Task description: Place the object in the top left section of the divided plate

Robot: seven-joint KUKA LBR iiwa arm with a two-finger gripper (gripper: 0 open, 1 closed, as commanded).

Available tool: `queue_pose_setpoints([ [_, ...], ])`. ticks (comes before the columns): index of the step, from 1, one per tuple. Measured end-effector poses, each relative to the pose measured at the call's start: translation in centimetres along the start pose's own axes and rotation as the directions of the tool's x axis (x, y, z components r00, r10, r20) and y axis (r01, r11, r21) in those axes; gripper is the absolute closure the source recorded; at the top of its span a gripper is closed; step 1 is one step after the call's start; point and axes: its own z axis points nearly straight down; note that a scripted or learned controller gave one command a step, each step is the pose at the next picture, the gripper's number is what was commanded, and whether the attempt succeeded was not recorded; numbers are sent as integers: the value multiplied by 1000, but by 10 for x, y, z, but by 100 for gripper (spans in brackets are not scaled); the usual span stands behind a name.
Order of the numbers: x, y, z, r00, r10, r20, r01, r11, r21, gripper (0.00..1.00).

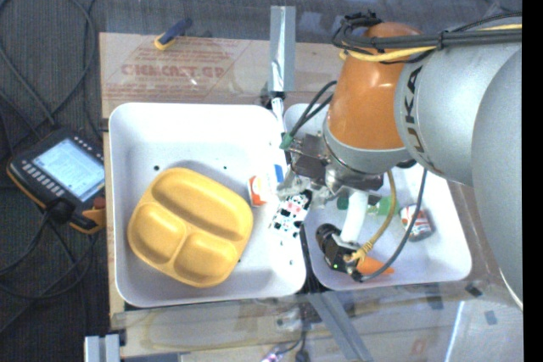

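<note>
Camera view has the gripper (pixel 299 201) over the wall between the bins, its grip impossible to read, near a small orange-white object (pixel 258 190) just right of the yellow divided plate (pixel 191 225), so pickup seems pending: next, a secure grasp.

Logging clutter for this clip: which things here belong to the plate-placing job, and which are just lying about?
Job:
- yellow divided plate, left bin
- gripper, over the bins' shared edge
- small orange-and-white object beside the plate, possibly the one to place

Lying about:
- orange-cased pendant, floor
- items in right bin
- blue-yellow tool
</note>
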Motion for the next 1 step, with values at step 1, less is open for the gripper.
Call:
queue_pose_setpoints([
  [1,53,-19,47,1000,-5,2,5,1000,3,100],
])
